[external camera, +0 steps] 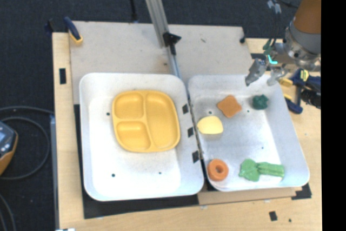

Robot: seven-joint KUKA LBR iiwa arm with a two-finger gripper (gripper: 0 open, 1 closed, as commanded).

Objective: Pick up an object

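While the arm (307, 13) reaches in from the right, I see its end effector (264, 74) hanging over the far edge of the right bin (286, 132), its two fingers spread apart with nothing between them. In that bin lie five things: a small dark green piece (260, 101) near the far right corner, just below the end effector; an orange-brown block (229, 106) to its left; a pale yellow rounded piece (210, 126) by the bin's left wall; an orange ring (218, 170) at the near left corner; and a light green toy (260, 170) along the near edge. None of them touches another. The left bin (97, 170) carries a yellow divided plate (146, 120) with three compartments. Both bins sit side by side on the pale surface (119, 46), and a metal pole (153, 0) rises from it behind them.
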